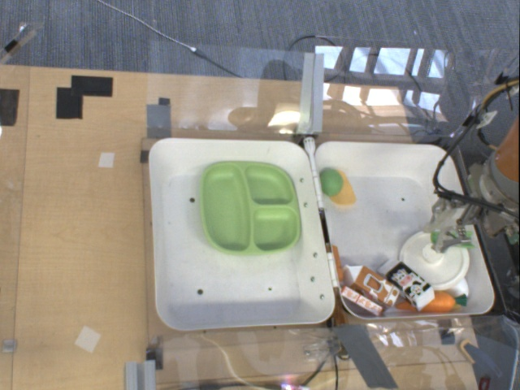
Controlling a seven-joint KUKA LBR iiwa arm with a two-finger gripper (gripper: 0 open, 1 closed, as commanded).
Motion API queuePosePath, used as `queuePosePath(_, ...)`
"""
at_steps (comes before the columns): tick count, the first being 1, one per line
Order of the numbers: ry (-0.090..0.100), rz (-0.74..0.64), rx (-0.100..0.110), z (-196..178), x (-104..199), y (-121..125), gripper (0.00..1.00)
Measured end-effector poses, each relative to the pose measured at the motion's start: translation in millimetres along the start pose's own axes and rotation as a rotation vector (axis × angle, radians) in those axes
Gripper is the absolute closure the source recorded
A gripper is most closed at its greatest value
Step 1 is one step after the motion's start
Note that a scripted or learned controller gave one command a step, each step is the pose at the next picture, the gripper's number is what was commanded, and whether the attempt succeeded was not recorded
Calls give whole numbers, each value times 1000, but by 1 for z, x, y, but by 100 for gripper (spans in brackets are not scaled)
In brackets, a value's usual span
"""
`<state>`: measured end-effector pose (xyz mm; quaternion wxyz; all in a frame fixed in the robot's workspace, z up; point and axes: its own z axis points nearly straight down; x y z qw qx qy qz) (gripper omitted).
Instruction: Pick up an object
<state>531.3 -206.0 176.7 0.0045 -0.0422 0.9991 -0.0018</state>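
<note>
Two white bins (175,303) side by side on wooden bench (73,242). Green plate (248,207) in left bin. Gripper (445,236) low over white cup (437,260), near right corner; fingers hard to see, cannot tell. Carrot (439,302), small boxes (370,288) close by. Green ball (331,182) farther back.

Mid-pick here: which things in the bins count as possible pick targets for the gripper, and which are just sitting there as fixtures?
Pick candidates, all in the right bin:
green and yellow ball
white round piece under the gripper
small printed boxes
orange carrot-like toy

Just lying about:
green divided plate in the left bin
</note>
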Motion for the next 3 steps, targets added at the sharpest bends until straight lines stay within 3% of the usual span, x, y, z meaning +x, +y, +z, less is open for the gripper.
queuePosePath(1,-7,-177,-1,79,-48,-1,100)
queuePosePath(2,-21,100,4,83,3,33,100)
queuePosePath(3,-16,99,2,85,4,34,0)
